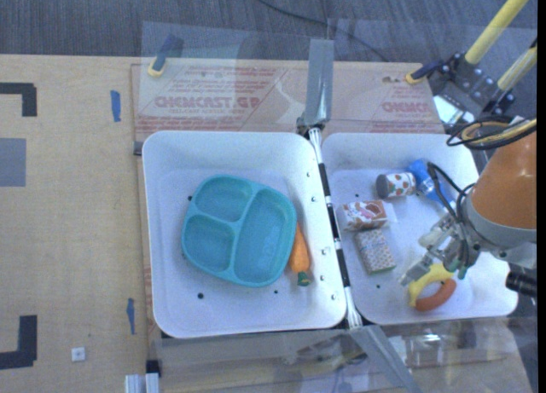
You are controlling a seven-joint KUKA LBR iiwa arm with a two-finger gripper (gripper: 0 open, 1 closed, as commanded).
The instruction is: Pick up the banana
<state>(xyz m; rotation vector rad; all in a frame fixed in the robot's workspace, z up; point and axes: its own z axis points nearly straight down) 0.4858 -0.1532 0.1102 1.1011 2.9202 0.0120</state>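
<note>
The banana (pixel 425 278) is a short yellow curve lying near the front of the right bin (pixel 486 302), pressed against an orange-red curved piece (pixel 437 296). My gripper (pixel 442 255) hangs just above and behind it, reaching in from the right under the arm's orange band. Its fingers (pixel 433 238) are spread apart and angled down toward the banana. Nothing sits between them, and the banana rests on the bin floor.
The right bin also holds a small can (pixel 394 184), a blue object (pixel 422 174), a snack packet (pixel 365 214) and a patterned box (pixel 375 251). In the left bin (pixel 171 161) lie a teal divided plate (pixel 239 229) and a carrot (pixel 299 255).
</note>
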